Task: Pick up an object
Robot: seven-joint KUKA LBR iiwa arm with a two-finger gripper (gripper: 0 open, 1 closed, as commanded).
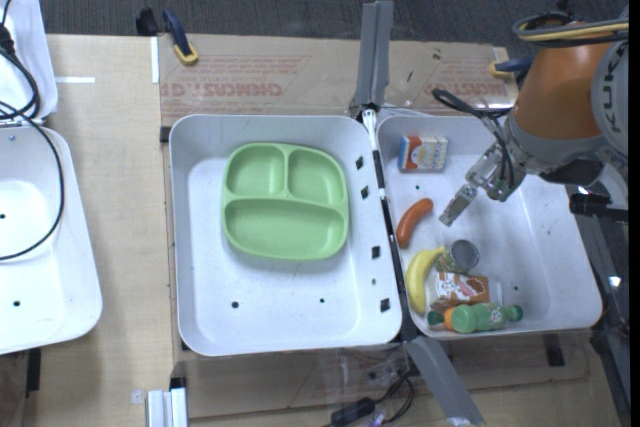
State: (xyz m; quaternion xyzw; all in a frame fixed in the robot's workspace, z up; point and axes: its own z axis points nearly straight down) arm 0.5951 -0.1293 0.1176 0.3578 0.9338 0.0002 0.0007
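The counter (110,65) carries two white bins side by side. The left bin (200,305) holds a green divided plate (286,201), well apart from the arm (560,100), which reaches over the right bin (560,275) with its gripper (462,203) hanging above bare floor in the bin's middle. One finger (455,207) shows as a grey bar pointing down and left; whether the fingers are spread or pressed together I cannot tell, and nothing shows between them. The likeliest target is the sausage (413,221), lying at a slant just left of the gripper, near the bin's left wall. It looks like a light toy, smooth and rounded, so it may roll or slip; a pinch across its middle, square to its length, seems best. Below it a banana (421,277) curves along the wall, touching a snack box (462,290), with a green bottle (478,317) beside that at the front edge. A small carton (423,153) lies near the back, and a grey can (463,254) sits just above the snack box.
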